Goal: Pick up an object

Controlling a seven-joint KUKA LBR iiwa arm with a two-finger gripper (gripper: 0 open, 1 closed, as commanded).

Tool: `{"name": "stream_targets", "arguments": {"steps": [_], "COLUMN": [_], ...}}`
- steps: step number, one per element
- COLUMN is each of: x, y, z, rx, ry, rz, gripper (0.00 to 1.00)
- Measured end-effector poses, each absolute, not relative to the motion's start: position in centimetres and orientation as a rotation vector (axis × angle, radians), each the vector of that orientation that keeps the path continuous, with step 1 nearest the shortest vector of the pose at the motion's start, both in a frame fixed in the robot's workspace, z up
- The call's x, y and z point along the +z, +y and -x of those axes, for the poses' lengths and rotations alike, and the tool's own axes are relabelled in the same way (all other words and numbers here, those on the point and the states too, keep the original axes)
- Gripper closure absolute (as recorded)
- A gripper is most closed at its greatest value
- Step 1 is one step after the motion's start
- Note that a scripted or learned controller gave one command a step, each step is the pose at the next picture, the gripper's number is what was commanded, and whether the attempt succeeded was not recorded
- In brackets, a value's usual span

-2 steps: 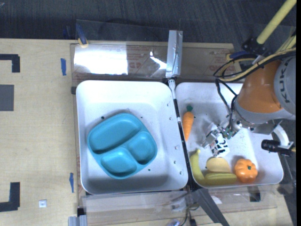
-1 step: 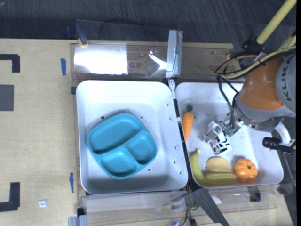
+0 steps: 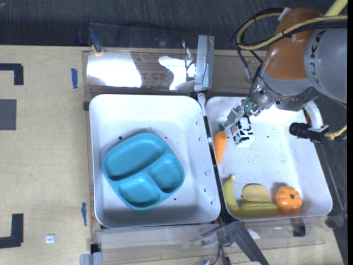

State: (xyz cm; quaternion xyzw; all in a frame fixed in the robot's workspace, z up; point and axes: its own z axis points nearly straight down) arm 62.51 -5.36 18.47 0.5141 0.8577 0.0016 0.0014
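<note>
My gripper (image 3: 238,125) hangs over the upper left part of the right bin (image 3: 309,148), open, with nothing between its fingers. An orange carrot (image 3: 220,146) lies just below and left of it, against the bin's left wall, apart from the fingertips. Along the right bin's front edge lie a yellow banana (image 3: 229,195), a pale yellow fruit (image 3: 256,192) and a small orange pumpkin-like fruit (image 3: 288,199). A long yellow-green piece (image 3: 258,208) rests beneath the pale fruit.
The left bin (image 3: 110,115) holds a blue divided plate (image 3: 143,170). The arm's orange band (image 3: 289,40) and grey wrist rise over the right bin's back right corner. A black fitting with a cable (image 3: 309,130) sticks out on the right.
</note>
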Motion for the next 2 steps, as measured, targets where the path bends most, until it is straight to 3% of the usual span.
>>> {"name": "stream_targets", "arguments": {"steps": [1, 2], "x": [22.2, 19.0], "y": [0.5, 0.3], "z": [-65.6, -66.7], "rx": [0.002, -0.007], "ry": [2.703, 2.714], "rz": [-1.599, -1.593], "gripper": [1.0, 1.0]}}
